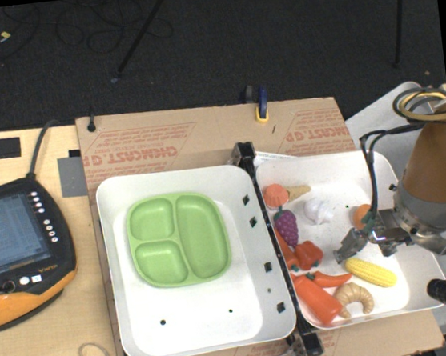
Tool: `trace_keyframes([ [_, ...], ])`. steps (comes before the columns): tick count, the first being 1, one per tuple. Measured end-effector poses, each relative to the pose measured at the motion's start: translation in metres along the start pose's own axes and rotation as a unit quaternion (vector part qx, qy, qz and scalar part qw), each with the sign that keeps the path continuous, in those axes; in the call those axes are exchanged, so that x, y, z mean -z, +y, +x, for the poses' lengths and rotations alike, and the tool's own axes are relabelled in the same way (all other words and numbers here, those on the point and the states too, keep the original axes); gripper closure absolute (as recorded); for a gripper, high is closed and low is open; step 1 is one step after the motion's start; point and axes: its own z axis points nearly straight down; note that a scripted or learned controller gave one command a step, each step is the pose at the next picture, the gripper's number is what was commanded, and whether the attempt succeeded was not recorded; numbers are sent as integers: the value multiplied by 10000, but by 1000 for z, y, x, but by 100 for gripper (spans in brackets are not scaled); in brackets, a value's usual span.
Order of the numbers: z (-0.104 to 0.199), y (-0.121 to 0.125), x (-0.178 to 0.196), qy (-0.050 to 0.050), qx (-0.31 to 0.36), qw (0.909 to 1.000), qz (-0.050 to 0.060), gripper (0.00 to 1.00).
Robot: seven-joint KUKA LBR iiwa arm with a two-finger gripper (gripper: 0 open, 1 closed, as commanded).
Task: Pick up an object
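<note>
While the grey arm with its orange band [439, 163] reaches in from the right, its two-finger metal gripper [358, 242] hangs over the right-hand shallow white plastic bin [398, 293] with its dark fingers spread fairly wide and nothing between them. One fingertip sits just above the glossy yellow plastic corn cob [371, 271], which lies tilted on the bin floor; whether they touch cannot be told. Just below the cob lies a tan, curved croissant-shaped toy [356, 296]. Left of that lie a smooth orange carrot-like piece [319, 299] and a red pepper-like toy [307, 253], close together. Further up are a knobbly purple bunch of grapes [285, 225], an ice-cream cone toy with a pinkish scoop [282, 195], and a crumpled white lump [319, 210]. A small orange round thing [361, 214] peeks out beside the wrist. In the left white bin [144, 320] rests a matt light-green three-compartment plate with rounded corners [179, 240]
</note>
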Motion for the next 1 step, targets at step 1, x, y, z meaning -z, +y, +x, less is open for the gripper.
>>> trace_keyframes([
  [1, 0, 3, 7, -12, 11, 10000, -75, 0],
])
